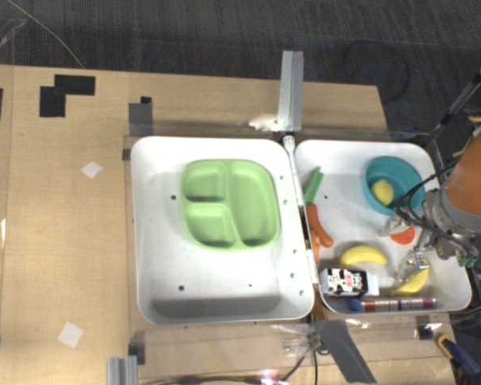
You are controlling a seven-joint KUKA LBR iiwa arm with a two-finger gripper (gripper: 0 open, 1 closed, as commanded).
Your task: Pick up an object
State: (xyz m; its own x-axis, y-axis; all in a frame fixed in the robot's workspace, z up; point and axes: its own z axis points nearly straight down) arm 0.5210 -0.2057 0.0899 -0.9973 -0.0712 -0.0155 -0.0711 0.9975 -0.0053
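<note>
My gripper (415, 265) hangs low over the front right part of the right bin (337, 155), reaching in from the right under the orange-banded wrist. Directly beneath and in front of it lies a small yellow piece (413, 284). A yellow banana (363, 255) rests just left of the gripper. An orange-red piece (402, 233) peeks out just behind it. A teal bowl (391, 175) with a yellow item (381, 190) inside stands at the back right.
A green compartment tray (228, 203) sits in the left bin (156, 287). Along the right bin's left wall lie a green pod (312, 186) and an orange carrot (319, 227). A small printed box (345, 281) and a marker (393, 303) lie at its front wall.
</note>
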